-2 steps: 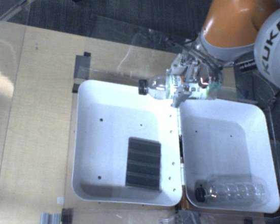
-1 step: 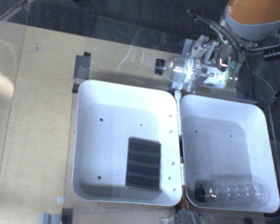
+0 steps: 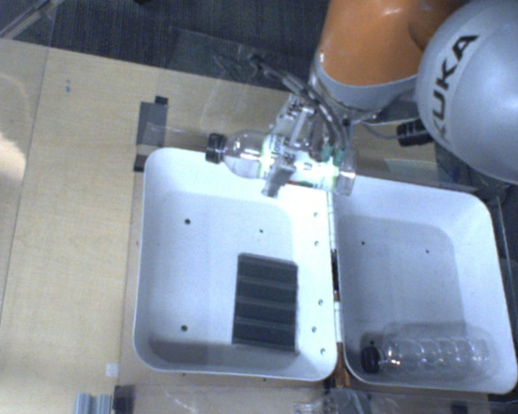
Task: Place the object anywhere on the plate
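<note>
The claw (image 3: 288,163) grips a clear plastic bottle (image 3: 247,155) crosswise, fingers closed around its body, lifted for carrying. The dark ribbed plate (image 3: 265,302) lies below it in the left bin (image 3: 152,263).

Two white bins side by side on a wooden bench (image 3: 54,250). Left bin (image 3: 161,264); right bin (image 3: 422,261). Clear plastic bottle (image 3: 424,354), black cap, lying on its side along the right bin's near wall. Small black brackets (image 3: 158,112) near the left bin's far corner.
</note>
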`<state>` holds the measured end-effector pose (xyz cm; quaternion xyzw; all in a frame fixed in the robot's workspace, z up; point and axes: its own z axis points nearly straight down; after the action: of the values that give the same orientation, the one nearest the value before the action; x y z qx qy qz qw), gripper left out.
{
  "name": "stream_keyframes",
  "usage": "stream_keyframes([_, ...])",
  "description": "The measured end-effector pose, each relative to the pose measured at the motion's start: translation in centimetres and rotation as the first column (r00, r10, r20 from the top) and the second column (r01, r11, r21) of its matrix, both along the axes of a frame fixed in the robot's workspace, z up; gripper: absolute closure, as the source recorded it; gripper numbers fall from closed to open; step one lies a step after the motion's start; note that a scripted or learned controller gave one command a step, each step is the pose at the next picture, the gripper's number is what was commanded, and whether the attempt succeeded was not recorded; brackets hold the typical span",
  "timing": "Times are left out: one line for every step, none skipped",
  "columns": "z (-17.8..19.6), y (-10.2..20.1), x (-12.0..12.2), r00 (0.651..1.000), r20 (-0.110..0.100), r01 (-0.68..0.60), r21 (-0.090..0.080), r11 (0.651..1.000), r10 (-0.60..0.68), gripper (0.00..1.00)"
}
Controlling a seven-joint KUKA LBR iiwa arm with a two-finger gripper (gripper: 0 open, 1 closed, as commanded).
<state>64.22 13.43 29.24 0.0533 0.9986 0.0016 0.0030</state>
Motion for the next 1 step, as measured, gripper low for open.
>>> stream_keyframes([-3.36, -2.63, -3.52, 0.997, -0.001, -0.077, -0.001, 0.997, 0.077, 1.0])
